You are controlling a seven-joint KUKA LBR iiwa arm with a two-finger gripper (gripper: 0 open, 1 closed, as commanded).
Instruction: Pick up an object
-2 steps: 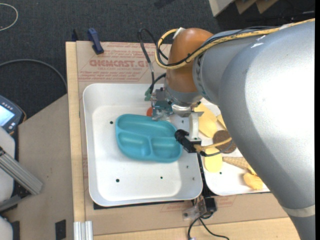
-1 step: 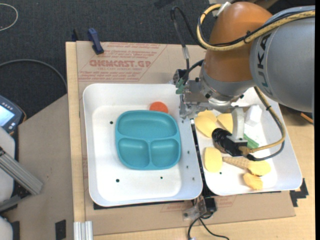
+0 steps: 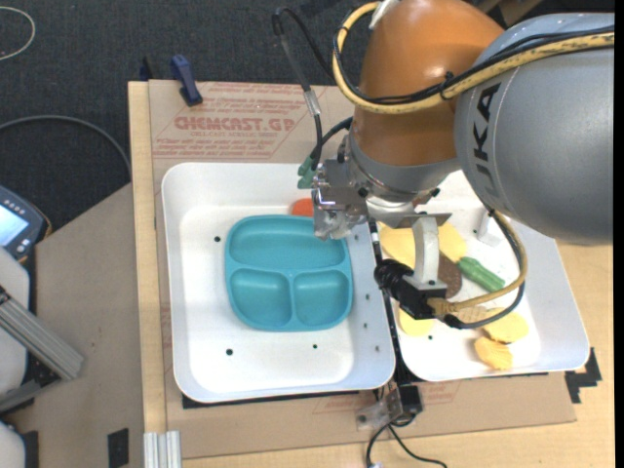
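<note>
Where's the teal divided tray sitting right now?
The teal divided tray lies flat in the left bin of the camera view, near that bin's centre, with the gripper over its upper right corner.

Teal tray (image 3: 288,281) fills left bin's (image 3: 190,354) middle; its bare margins stay passable

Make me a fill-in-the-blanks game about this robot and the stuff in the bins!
1. The tray with three compartments is colored ____.
2. The tray lies in the ____ bin.
3. The green piece lies in the ____ bin.
4. The arm's band is colored ____.

Missing words: blue, left, right, orange.
</note>
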